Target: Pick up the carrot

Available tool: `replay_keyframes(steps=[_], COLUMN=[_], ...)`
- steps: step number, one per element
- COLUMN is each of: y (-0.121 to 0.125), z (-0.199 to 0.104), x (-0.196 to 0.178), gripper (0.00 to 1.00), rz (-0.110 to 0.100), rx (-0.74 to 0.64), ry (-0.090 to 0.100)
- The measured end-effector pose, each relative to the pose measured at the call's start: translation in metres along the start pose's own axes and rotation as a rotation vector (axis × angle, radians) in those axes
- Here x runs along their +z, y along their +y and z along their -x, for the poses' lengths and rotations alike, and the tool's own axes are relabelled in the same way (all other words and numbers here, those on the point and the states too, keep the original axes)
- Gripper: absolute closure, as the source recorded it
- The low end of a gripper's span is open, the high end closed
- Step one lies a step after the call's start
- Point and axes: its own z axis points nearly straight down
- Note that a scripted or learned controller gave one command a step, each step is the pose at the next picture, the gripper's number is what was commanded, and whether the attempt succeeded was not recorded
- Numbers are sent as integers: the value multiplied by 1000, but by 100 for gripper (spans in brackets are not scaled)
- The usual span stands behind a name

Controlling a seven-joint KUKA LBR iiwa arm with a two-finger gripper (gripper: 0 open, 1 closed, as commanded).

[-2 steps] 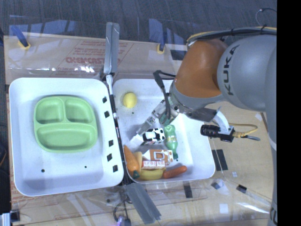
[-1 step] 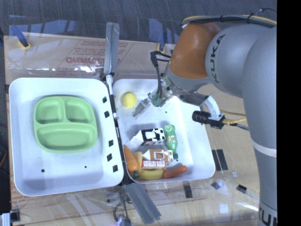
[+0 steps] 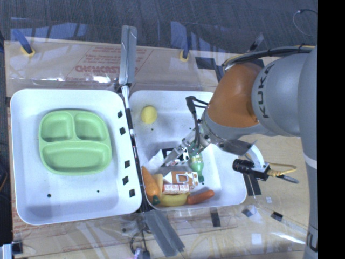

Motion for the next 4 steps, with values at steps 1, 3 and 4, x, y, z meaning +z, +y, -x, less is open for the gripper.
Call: replay_keyframes(steps=[1,3,4], y=[-26,94,-11], z=[-18,-13,21], x=[40,-44,59], gripper=[0,0,0], rz=[37,2,1], rx=[-165,-538,-418], ry=[-52,-4,0])
